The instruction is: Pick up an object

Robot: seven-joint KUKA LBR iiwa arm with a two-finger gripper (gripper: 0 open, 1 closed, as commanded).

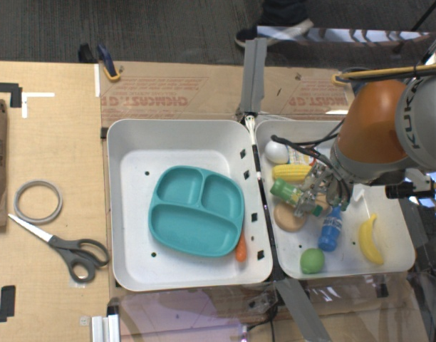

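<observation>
My gripper (pixel 310 197) hangs low over the middle of the right bin (pixel 392 262), under the orange wrist band. Its tip is right at a green object (pixel 283 189) and just above a tan round piece (pixel 288 219). A yellow corn cob (pixel 289 172) lies just behind it, and a white ball (pixel 276 150) sits further back. A blue bottle (pixel 330 231) lies to the gripper's front right. A green lime (pixel 312 261) and a yellow banana (pixel 368 239) rest near the front wall. I cannot see whether anything is between the gripper's tips.
The left bin (pixel 125 191) holds a teal divided plate (pixel 196 211) with an orange carrot (pixel 241 249) at its front right corner. Scissors (pixel 65 248) and a tape roll (pixel 38 201) lie on the cardboard to the left.
</observation>
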